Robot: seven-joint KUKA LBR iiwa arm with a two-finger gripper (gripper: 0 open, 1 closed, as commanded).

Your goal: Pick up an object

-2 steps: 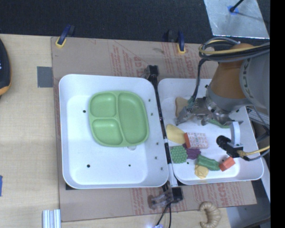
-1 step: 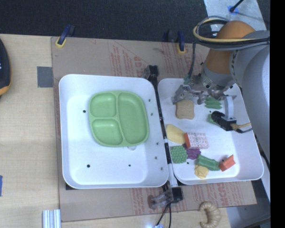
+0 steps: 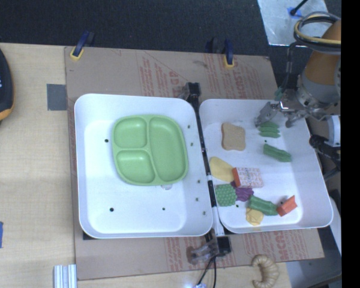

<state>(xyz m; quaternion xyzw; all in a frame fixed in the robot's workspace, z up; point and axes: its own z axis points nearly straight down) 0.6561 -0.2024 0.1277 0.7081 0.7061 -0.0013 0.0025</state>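
Resting in the right bin [image 3: 315, 179], near its upper right corner, a small green piece [image 3: 268, 130] with a bumpy outline lies flat just below the gripper [image 3: 275, 114]. Metal fingers [image 3: 265, 113] hang over that corner beside the piece; whether they are parted or closed cannot be told from this slant, and nothing shows between them. Just beside it lower down lies a longer green pod-shaped piece [image 3: 277, 153], and to the left a tan slice shaped like bread [image 3: 233, 137]. Toward the bin's near edge cluster a smooth yellow wedge [image 3: 222, 169], a pink chequered block [image 3: 248, 176], a knobbly green square [image 3: 225, 195], a purple lump [image 3: 244, 192], a dark green pod [image 3: 261, 205], an orange chunk [image 3: 287, 206] and a small yellow bit [image 3: 254, 217]. The left bin [image 3: 96, 203] holds a glossy pale green divided plate [image 3: 150, 149] with three compartments and rounded corners.
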